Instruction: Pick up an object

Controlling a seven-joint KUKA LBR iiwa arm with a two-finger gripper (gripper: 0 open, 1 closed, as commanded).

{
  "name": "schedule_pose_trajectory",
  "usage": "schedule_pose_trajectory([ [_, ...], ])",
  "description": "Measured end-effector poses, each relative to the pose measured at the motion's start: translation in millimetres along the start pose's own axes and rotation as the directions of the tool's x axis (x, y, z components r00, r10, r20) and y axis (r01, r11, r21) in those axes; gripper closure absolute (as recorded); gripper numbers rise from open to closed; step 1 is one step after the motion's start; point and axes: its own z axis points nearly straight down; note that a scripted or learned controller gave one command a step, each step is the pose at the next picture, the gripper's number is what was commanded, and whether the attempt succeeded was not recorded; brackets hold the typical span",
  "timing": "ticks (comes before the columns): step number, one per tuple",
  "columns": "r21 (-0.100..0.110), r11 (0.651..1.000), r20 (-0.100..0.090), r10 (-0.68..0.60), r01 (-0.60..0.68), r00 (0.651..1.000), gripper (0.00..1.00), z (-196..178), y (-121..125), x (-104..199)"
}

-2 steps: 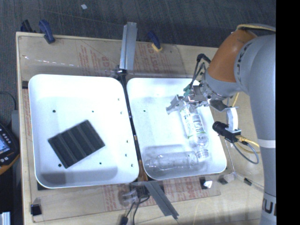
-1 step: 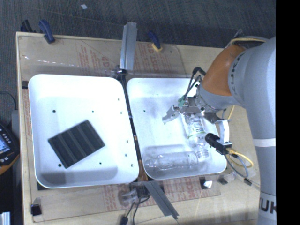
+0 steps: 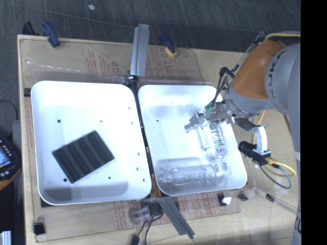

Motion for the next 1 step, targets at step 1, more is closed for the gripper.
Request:
schedule_pose_trajectory([
  [1,0.002,1.0,0.0,-0.006,0.006,1.0,0.0,30.1,27.3,-4.6],
])
